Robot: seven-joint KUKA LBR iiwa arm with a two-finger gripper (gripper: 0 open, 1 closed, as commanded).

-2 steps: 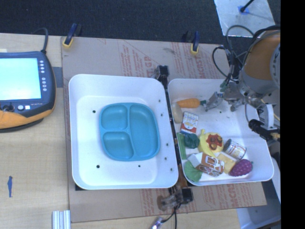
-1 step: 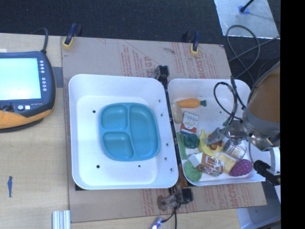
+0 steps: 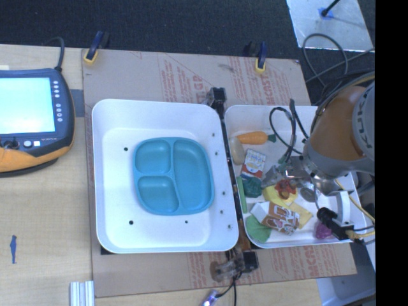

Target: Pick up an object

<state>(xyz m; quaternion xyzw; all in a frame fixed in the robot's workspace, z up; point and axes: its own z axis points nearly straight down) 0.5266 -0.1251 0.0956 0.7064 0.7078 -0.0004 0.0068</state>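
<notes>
The right bin (image 3: 299, 115) holds a jumble of small items. An orange carrot (image 3: 255, 138) lies at its back, with a white and red carton (image 3: 254, 162) just in front. A dark green piece (image 3: 252, 187), a yellow piece (image 3: 279, 194) and a brown printed packet (image 3: 280, 217) crowd the middle and front. A magenta item (image 3: 323, 233) sits at the front right. My gripper (image 3: 287, 174) hangs low over the middle of this pile, just above the yellow piece, and the grey wrist hides much of it.
The left bin (image 3: 108, 171) carries a blue divided plate (image 3: 173, 174). A teach pendant (image 3: 32, 116) lies on the bench at the far left. Black cables (image 3: 284, 129) loop over the back of the right bin. Clamps (image 3: 261, 56) grip the cardboard's far edge.
</notes>
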